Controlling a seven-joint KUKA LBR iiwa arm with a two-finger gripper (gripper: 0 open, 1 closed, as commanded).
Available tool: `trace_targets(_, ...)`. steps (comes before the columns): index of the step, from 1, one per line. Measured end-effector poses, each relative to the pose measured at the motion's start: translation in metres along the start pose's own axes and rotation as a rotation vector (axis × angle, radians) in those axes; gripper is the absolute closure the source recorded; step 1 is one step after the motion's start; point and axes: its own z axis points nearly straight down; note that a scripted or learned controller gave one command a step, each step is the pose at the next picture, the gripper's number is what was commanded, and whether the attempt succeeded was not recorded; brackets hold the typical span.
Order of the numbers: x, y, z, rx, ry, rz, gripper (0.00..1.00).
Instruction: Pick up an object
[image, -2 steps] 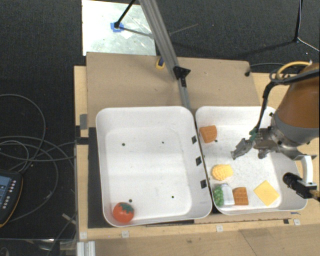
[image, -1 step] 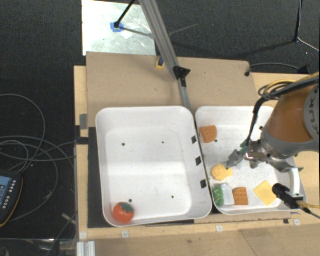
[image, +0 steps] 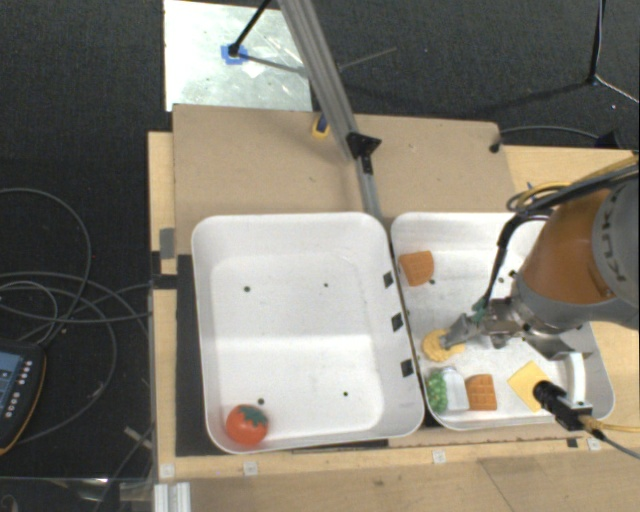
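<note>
The hand (image: 452, 335) sits low in the right bin (image: 460, 232), its tip at a round yellow piece (image: 436, 347) near that bin's left wall; its grip cannot be judged. Crowding (green piece (image: 437, 388) just beside) could spoil the pick.

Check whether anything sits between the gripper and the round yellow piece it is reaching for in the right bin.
Nothing visible does. The gripper is right at the round yellow cookie-like piece in the right white bin. The orange block, green item and orange waffle-like piece lie off to the sides.
</note>
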Motion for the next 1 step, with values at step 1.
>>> trace_targets(1,-0.0001,0.0014,-0.0130,-0.004,-0.001,-0.002,1.00)
